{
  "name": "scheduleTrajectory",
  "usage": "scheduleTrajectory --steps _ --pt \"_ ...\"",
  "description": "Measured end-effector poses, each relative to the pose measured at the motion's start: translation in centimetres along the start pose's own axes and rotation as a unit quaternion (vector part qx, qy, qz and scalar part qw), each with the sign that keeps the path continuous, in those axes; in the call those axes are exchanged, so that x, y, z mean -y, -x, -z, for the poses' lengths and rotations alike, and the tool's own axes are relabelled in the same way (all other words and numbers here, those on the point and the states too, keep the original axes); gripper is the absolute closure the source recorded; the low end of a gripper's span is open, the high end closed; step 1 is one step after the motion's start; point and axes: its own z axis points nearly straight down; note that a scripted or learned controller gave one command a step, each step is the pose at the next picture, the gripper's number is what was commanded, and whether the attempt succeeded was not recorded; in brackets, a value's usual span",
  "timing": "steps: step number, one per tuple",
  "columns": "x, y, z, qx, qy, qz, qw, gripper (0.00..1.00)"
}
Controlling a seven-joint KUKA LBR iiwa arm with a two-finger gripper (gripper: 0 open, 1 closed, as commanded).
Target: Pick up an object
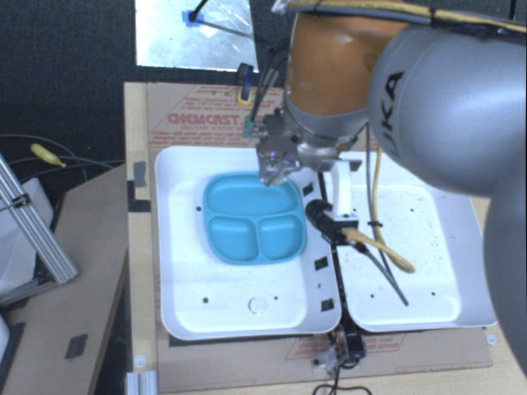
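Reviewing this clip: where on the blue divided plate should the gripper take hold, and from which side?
Probably the raised outer rim of the blue divided plate, pinched from above. It lies flat in the left bin, too wide to span, so only the rim offers an edge. The gripper is at the far rim, a reasonable spot; I cannot see its grasp.

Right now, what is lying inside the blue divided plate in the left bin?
The three compartments of the blue divided plate look bare. The gripper hangs over its far rim, covering that bit of the plate. The plate sits in the left bin.
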Motion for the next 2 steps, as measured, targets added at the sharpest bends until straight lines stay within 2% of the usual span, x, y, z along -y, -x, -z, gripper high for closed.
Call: scheduleTrajectory --steps 1,2 --pt "6.0 6.6 9.0 0.001 -0.001 -0.005 1.0000 1.00" --pt "4.1 -0.8 8.1 0.000 0.000 -0.001 1.0000 1.00"
